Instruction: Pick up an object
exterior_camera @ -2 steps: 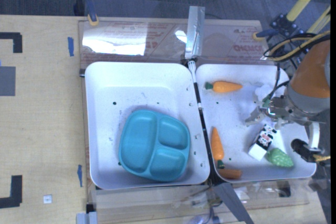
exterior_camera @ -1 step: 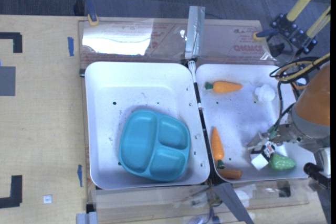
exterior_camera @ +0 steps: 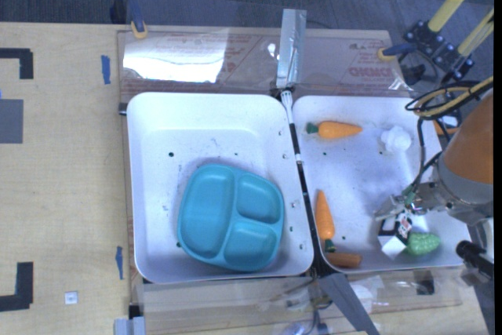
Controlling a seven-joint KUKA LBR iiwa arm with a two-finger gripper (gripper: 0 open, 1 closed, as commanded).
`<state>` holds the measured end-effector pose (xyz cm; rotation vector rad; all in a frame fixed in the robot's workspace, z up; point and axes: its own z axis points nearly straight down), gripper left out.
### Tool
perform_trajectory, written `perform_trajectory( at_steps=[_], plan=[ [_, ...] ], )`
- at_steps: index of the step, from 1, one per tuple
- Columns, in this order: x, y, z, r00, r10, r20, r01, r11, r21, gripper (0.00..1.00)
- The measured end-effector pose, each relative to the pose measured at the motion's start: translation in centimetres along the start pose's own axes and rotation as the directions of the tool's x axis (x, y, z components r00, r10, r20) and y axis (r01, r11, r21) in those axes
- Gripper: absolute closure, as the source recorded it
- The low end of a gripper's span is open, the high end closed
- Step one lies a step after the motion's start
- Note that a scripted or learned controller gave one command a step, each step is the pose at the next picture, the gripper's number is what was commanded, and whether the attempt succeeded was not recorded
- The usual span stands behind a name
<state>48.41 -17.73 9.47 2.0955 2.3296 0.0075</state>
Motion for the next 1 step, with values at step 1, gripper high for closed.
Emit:
perform_trajectory(
  at_steps=[1],
  plan=[
    [3.62, 0.38, 0.58, 0.99, -0.144, 0.006, 0.144, 0.99, -0.003, 1.0]
  ],
)
